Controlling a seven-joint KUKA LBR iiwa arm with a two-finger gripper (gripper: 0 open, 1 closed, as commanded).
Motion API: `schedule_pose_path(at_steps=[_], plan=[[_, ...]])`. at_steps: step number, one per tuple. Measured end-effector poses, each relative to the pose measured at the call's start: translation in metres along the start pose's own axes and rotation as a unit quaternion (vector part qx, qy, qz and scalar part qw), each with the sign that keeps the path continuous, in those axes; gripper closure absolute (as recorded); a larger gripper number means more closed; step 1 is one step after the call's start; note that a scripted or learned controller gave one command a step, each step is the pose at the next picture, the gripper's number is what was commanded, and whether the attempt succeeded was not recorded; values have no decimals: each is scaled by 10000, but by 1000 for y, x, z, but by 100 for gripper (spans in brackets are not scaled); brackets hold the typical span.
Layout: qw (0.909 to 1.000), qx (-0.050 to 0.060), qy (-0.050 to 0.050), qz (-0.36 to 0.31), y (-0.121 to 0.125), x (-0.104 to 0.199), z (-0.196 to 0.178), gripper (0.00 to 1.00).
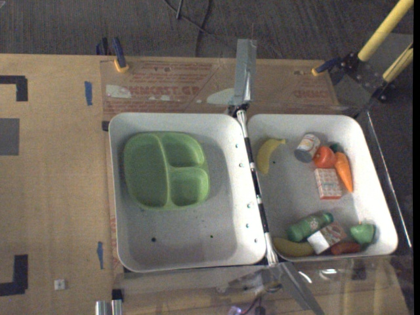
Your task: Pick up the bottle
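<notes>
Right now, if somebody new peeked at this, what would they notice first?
Probably the big green plate with its compartments, sitting in the left bin. Next, the bright toy food in the right bin: a yellow banana, an orange carrot and the green bottle near the front.

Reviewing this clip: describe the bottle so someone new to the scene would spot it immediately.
Start at the right bin, the one full of toy food, and look along its near edge. The bottle lies on its side there, just above a banana and left of a small white box. It is the only dark green cylinder, with a pale label round its middle.
</notes>
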State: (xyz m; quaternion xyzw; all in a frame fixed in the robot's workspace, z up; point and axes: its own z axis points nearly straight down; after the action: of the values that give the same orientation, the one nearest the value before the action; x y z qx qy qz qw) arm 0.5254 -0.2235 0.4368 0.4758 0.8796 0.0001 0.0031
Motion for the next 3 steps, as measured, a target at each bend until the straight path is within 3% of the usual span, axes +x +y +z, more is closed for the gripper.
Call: schedule_pose_path(at_steps=[1, 2, 3], plan=[[9924, 10, 11, 1231, 60, -38, 69, 100], [9820, 18, 17, 1887, 65, -42, 117, 100], [9807, 15, 14, 1958, -24, 16, 161, 100]])
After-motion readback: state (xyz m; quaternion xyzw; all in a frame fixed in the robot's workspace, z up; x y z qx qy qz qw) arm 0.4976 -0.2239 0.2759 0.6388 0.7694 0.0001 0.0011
